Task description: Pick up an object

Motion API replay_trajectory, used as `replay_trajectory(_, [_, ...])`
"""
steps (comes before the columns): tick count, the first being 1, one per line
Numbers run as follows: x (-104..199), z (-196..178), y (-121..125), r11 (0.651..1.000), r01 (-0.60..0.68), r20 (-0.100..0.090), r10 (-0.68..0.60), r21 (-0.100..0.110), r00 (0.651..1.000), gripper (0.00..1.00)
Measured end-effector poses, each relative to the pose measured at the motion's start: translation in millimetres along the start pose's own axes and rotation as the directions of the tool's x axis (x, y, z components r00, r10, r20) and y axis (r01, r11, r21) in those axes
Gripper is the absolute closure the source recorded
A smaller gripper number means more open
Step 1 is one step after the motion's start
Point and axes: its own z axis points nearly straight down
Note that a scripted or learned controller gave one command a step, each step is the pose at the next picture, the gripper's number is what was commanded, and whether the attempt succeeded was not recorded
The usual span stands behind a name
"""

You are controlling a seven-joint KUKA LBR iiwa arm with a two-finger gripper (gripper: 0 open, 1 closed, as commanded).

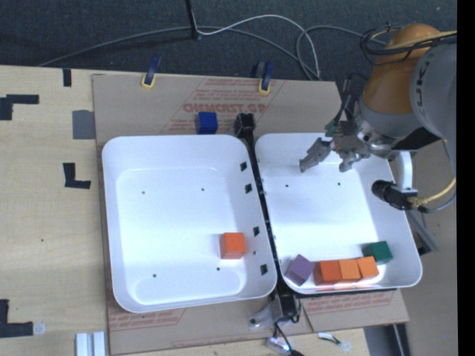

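Note:
My gripper [330,159] hangs over the far part of the right bin [334,206], its two fingers spread open with nothing between them. Along that bin's near edge lie a purple block [299,269], two orange blocks [327,272] [349,271], a lighter orange block [367,268] and a green block [379,252]. One orange cube [233,245] sits in the left bin [148,221], toward its near right part.
A blue cube [207,122] rests on the cardboard behind the left bin. A black divider with clips [256,199] runs between the bins. Cables trail over the dark floor at the back. The arm's orange band [397,65] stands at the upper right.

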Motion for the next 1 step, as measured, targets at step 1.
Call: replay_trajectory(1, [15.0,-1.3,-22.0,1.0,0.031,0.0,-0.031,0.0,1.0,0.0])
